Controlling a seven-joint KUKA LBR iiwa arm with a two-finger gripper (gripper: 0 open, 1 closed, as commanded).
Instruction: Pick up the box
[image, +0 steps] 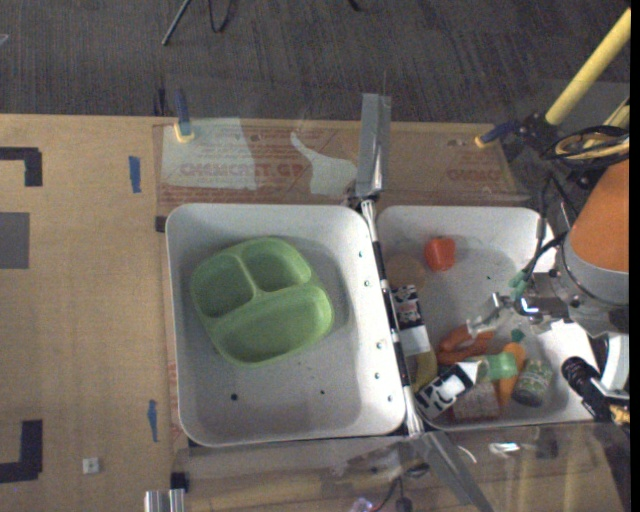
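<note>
A black-and-white box (446, 389) lies tilted in the front left corner of the right bin (470, 225). A smaller black-and-white carton (405, 306) stands against the same bin's left wall. My gripper (499, 311) hangs over the middle of the right bin, above and right of the box and clear of it. It sits just over an orange carrot-like item (463, 345). The grey arm with its orange band (607, 235) comes in from the right.
The right bin also holds a red-orange pepper (439, 252) at the back, a second carrot (508, 367), a small green jar (533, 383) and a brownish item (481, 402) beside the box. A green divided plate (262, 298) lies in the left bin (190, 380).
</note>
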